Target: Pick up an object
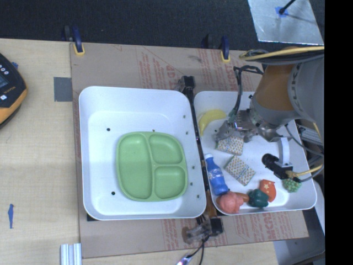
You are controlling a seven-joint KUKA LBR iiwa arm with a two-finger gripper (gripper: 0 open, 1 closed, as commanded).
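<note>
Arm Down Among the Clutter in the Right Bin

Wooden bench (pixel 38 164) under a brown cardboard sheet, two shallow white bins clamped side by side on it. Left bin (pixel 94 120) given over to a green divided plate (pixel 151 166), lying flat, well apart from the arm. Right bin (pixel 300 200) crowded with the candidates for picking: yellow piece (pixel 211 119) at the far end, two patterned pouches (pixel 230 145) (pixel 240 170) in the middle, blue bottle (pixel 215 176) along the near-left wall, pink toy (pixel 231 202), green and orange bits at the near edge. Gripper (pixel 234 127) low over the far half of that bin, just beside the yellow piece and the upper pouch — likely lining up a grasp there. Nothing visibly between the fingers; whether spread or pressed together, cannot tell — too dark and tangled.
</note>
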